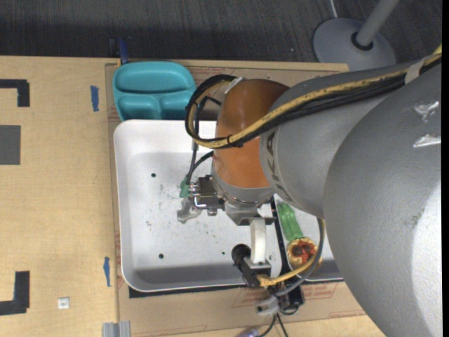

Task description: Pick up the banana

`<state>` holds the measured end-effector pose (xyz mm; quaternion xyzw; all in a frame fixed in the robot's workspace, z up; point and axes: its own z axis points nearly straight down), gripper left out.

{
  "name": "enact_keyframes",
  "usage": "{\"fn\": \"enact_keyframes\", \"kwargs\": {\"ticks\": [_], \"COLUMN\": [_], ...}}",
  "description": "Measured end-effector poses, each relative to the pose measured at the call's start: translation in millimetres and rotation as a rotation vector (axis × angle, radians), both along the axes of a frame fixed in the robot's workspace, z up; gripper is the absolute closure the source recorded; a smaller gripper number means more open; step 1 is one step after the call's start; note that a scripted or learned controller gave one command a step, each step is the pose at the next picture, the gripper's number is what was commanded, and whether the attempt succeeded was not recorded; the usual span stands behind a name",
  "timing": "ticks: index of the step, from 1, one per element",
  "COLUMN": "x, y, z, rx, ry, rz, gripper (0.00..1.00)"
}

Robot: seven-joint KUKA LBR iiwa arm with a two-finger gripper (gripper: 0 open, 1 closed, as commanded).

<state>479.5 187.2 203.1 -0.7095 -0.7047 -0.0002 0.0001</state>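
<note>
One shallow white plastic bin sits on the brown cardboard-covered bench. Its floor is bare on the left side apart from small dark specks. The grey arm with the orange band comes in from the right and hangs low over the bin's middle and right part, covering most of it. Judgement: it is mid-reach, wrist pointed down into the bin to search or close in on a target.

The metal two-finger gripper sits below the orange band, just above or at the bin floor. Whether it is released, clenched or grasping something: cannot tell, the wrist and cables block the view. Nothing is visibly held.

The banana's location: cannot tell. It is likely hidden under the arm, in the covered right part of this bin. Pick judged not yet confirmed.

A flat green packet-like item and a small red-and-yellow item peek out near the bin's lower right, beside the arm body. Neither reads as the banana.

A teal moulded plastic tray rests against the bin's far edge, out of reach and not part of the task. A yellow-and-black cable runs along the arm, looped loose so the wrist can turn.
</note>
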Motion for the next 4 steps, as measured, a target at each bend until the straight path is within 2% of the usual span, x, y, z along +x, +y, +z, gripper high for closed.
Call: {"fn": "enact_keyframes", "kwargs": {"ticks": [1,2,3,4], "x": [-0.1,0.8,1.7,1.6], "y": [37.6,39.5,39.7,39.6], "z": [-117.3,-106.6,-115.4,-115.4], "rx": [0.001,0.005,0.006,0.006], "ry": [0.000,-0.002,-0.006,-0.006], "rz": [-0.065,-0.065,-0.360,-0.358], "gripper": [0.00,1.00,1.00,1.00]}}
